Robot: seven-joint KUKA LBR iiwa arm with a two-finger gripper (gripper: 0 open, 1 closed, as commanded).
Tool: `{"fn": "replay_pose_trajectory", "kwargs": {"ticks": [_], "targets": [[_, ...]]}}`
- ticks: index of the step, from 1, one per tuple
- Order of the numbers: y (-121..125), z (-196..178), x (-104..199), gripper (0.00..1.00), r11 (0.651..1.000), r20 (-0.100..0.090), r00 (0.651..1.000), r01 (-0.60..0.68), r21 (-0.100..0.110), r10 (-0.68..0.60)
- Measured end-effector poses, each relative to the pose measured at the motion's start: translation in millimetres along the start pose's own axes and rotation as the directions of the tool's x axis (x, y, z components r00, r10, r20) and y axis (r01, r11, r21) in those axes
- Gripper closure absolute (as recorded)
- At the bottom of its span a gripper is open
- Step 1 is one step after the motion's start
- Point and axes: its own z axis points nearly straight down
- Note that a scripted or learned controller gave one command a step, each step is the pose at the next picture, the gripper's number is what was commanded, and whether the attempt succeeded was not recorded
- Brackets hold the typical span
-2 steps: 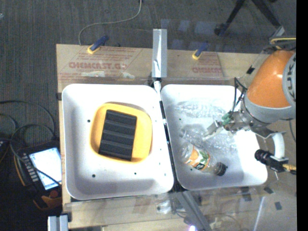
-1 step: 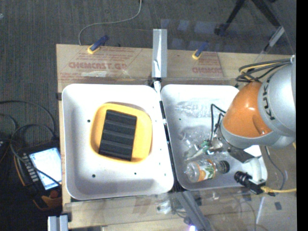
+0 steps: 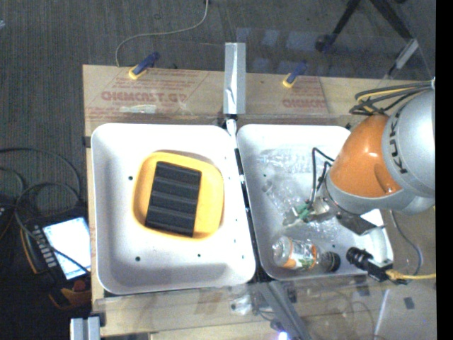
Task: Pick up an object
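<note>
In the right bin (image 3: 251, 190), my gripper (image 3: 307, 214) reaches down from under the orange-banded wrist. It sits over a crumpled clear plastic bottle (image 3: 279, 179) lying in the middle of that bin. A second clear bottle (image 3: 299, 253), with an orange label and a dark cap, lies along the bin's front wall, just below the gripper. The left bin (image 3: 106, 190) holds a yellow dish (image 3: 212, 186) with a black ribbed block (image 3: 173, 197) resting on it.
The arm's grey and orange body covers the right side of the right bin. A metal post (image 3: 234, 83) stands behind the seam between the bins. A raised rim separates the two bins.
</note>
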Motion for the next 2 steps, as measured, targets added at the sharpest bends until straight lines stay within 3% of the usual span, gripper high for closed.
{"fn": "replay_pose_trajectory", "kwargs": {"ticks": [1,2], "targets": [[79.6,-76.9,6.7,1.00,0.997,-0.004,0.997,-0.073,0.029,0.073],[79.4,-76.8,6.4,0.00,0.997,-0.003,0.997,-0.073,0.029,0.073]]}}
